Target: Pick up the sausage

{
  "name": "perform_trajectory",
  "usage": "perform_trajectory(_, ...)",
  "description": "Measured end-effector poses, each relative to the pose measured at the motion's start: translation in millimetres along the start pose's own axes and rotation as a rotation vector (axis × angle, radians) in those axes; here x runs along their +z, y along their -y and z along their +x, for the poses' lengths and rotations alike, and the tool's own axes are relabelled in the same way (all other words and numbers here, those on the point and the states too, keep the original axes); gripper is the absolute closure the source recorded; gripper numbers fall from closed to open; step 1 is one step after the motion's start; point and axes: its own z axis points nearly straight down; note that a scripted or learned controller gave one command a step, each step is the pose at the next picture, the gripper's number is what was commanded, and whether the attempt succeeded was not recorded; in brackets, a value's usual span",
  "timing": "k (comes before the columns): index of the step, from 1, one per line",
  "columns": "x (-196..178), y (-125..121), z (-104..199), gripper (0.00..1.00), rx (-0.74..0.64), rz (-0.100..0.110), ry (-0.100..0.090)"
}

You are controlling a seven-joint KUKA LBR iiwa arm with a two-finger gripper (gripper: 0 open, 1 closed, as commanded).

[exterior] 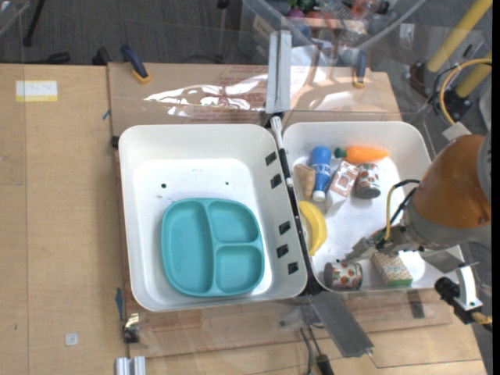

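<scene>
A short tan-brown piece point(305, 180), the likeliest sausage, lies in the right bin point(406, 135) near its left wall, beside a blue bottle point(319, 165). My gripper point(369, 247) hangs low over the front of the right bin, well to the right of and nearer than that piece. It sits between a small can point(344, 275) and a patterned box point(392, 269). The grey arm with its orange band point(457, 190) hides the bin's right side. Nothing shows in the gripper's grasp.
The right bin also holds a carrot point(366, 154), a snack packet point(342, 180), a dark can point(368, 183) and a banana point(314, 225). A teal divided plate point(211, 245) lies in the left bin point(148, 155). A clear tub of toys point(332, 2) stands behind the bench.
</scene>
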Motion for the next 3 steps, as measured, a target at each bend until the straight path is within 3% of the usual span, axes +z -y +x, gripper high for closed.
perform_trajectory(1,-42.2,-77.1,-101.4,0.0,0.061,0.014,-0.005)
perform_trajectory(2,0.4,-55.6,-61.8,0.0,0.166,0.003,-0.001)
perform_trajectory(3,-10.3,-55.9,-65.3,1.0,0.17,-0.001,0.004)
